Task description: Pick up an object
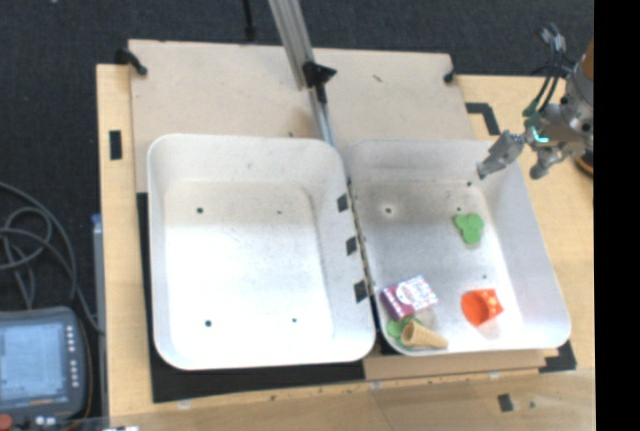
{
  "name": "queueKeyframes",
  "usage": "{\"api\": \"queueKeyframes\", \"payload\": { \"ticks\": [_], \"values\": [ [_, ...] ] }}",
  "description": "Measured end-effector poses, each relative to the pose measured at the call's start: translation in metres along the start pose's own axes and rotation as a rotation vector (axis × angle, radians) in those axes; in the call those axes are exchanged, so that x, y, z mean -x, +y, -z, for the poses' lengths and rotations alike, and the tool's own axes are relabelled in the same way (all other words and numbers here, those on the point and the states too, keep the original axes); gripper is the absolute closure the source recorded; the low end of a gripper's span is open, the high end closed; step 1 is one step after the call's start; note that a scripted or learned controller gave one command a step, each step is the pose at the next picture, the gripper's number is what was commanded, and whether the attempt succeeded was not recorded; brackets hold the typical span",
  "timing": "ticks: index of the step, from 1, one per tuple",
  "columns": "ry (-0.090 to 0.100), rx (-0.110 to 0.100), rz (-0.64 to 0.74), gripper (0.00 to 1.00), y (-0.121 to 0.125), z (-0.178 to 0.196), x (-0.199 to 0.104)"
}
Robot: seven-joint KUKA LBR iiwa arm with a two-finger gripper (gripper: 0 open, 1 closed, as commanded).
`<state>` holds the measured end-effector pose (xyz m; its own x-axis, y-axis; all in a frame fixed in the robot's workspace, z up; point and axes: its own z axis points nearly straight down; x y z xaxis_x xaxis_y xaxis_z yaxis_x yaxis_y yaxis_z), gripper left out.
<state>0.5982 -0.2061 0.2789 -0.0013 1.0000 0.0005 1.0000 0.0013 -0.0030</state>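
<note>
The right bin [520, 219] holds several small objects. A green lump [468, 227] lies near its middle right. An orange cup-like piece [482, 307] sits toward the front right. A purple and white carton [410, 296] lies at the front left, with a tan cone [424, 336] and a green bit beside it in the front corner. My gripper [518, 163] hangs over the bin's back right rim, above and to the right of the green lump. Its fingers are spread open with nothing between them.
The left bin [180, 249] stands beside the right one, with a divider edge between them. A slanted metal pole [290, 19] rises from behind the bins. A grey pendant lies off the bench at the lower left.
</note>
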Motion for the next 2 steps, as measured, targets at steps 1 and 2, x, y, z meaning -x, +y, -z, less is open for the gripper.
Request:
{"api": "queueKeyframes", "payload": {
  "ticks": [1,2],
  "values": [
    [-0.003,0.004,0.002,0.0,0.001,0.003,0.0],
    [-0.003,0.001,-0.002,0.0,0.005,-0.041,0.005]
  ]
}}
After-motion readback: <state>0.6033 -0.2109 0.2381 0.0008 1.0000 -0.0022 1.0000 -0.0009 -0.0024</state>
